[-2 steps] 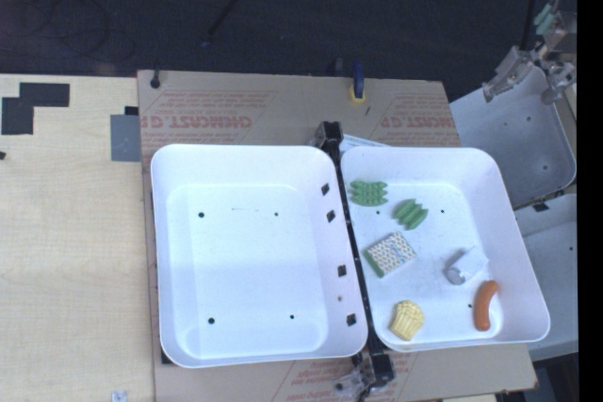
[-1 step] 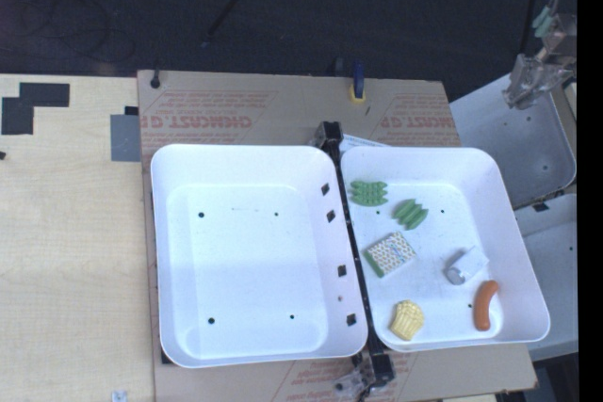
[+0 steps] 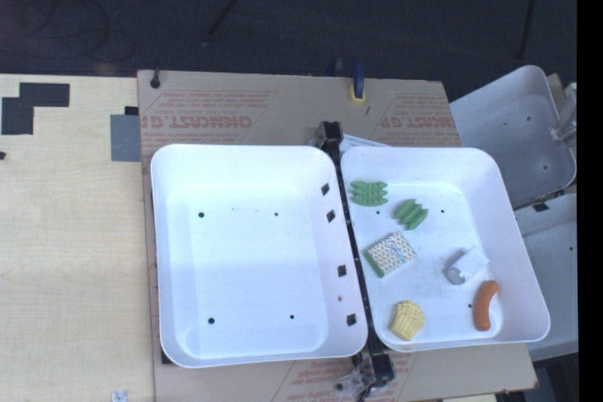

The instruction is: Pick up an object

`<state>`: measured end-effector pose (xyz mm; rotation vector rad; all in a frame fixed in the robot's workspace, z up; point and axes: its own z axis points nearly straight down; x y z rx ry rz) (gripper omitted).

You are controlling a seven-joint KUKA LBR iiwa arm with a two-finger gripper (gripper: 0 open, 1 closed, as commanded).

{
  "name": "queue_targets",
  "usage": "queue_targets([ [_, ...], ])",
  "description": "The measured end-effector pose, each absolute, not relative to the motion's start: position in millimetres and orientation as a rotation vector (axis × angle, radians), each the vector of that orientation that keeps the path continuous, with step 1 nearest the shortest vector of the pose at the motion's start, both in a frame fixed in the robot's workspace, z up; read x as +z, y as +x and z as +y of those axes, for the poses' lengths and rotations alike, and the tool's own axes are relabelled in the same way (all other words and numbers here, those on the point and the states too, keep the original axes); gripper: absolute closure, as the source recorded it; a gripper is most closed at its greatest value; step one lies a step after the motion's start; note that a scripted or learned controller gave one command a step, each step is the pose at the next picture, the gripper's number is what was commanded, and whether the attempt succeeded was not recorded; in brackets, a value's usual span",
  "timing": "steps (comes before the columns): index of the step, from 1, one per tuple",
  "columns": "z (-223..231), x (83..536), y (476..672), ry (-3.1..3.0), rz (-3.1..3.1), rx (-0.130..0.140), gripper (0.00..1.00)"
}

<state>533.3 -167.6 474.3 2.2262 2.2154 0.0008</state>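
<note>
Camera view, looking down on both bins. Not started yet by the look of it: nothing lifted, nothing clamped, all six pieces lying loose on the floor of the right bin (image 3: pixel 510 202). So pretty much the whole job left to do: choose one, come down over it, close, lift clear.

Can't tell the gripper's state from this, wide or narrow, so no guessing there.

Candidates, back to front:
- a green ridged piece (image 3: pixel 367 193) near the inner wall
- a second green piece (image 3: pixel 410 214) near it, more toward the middle
- a checkered block (image 3: pixel 390 253) in white and green, lying at a tilt
- a small grey-and-white thing (image 3: pixel 460 266), too blurry to name, right of the block
- an orange sausage (image 3: pixel 484 306) near the front right corner
- a yellow corn-looking lump (image 3: pixel 407 320) by the front wall

All apart from each other, none stacked or touching as far as visible.

Probably easiest: the checkered block or the second green piece, both out in the open. Likely trickier: the sausage and the yellow lump, tucked near the curve of the wall with little room for a straight descent.

Round about: the left bin (image 3: pixel 156 240) right up against the right one, black clips (image 3: pixel 332 217) down the seam between them. Cardboard sheet (image 3: pixel 245 113) under both, pale wooden bench (image 3: pixel 66 249) off to the left, a grey metal plate (image 3: pixel 513 122) beyond the right bin's far corner. Nothing lying across the pieces or blocking a way in from above.
</note>
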Motion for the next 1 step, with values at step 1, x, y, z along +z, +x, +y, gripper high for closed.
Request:
queue_targets([
  [1, -154.7, 542.5, 473.3, 2.217, 2.220, 0.005, 1.00],
])
